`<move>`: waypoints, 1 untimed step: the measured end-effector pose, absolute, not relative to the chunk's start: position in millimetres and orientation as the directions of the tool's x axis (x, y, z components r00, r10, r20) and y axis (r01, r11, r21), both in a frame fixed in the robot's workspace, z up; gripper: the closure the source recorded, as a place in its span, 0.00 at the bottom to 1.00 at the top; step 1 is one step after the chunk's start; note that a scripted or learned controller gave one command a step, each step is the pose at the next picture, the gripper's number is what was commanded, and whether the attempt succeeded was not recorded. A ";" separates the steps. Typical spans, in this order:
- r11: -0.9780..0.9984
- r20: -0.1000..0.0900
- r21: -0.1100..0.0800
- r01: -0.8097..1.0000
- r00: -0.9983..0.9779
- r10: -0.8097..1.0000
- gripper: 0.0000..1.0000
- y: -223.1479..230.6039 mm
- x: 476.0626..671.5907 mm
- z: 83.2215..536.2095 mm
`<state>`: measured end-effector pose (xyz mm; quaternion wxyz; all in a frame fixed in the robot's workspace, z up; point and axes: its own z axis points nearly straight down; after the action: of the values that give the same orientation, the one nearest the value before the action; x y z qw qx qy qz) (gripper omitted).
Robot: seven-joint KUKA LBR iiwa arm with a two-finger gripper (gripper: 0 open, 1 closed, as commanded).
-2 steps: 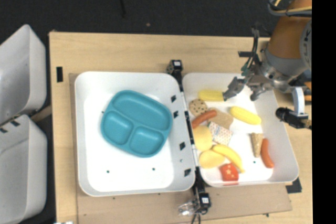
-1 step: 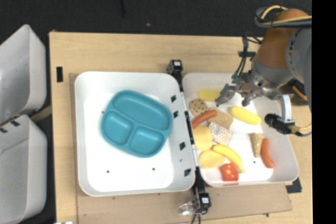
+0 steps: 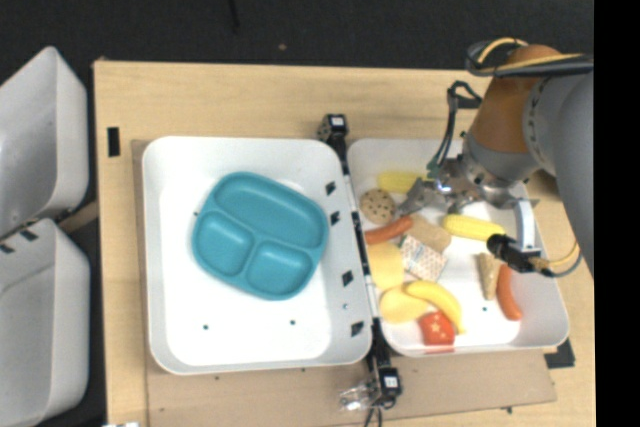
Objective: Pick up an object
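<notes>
White right bin (image 3: 545, 320) crowded with toy food: cookie (image 3: 377, 205), sausage (image 3: 388, 231), cracker block (image 3: 424, 262), two bananas (image 3: 473, 228) (image 3: 437, 297), tomato piece (image 3: 437, 328), second sausage (image 3: 509, 295) near right wall. Tool (image 3: 432, 191) low over bin's upper middle, just beside a yellow piece (image 3: 397, 181) and above the cookie; cannot tell whether it grips anything. Left bin (image 3: 160, 215) holds a blue divided plate (image 3: 260, 234). Both bins on tan wooden surface (image 3: 250, 100).

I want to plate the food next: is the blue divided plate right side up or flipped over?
Right side up. The blue divided plate lies flat in the left bin, its three compartments facing upward.
</notes>
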<state>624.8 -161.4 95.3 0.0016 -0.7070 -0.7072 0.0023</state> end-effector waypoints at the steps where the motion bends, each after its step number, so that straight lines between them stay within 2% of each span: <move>1: -0.001 0.000 -0.007 1.000 0.001 1.000 1.00 -162.2 625.1 103.6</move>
<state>625.1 -162.2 103.6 0.0026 -0.7075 -0.7067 0.0023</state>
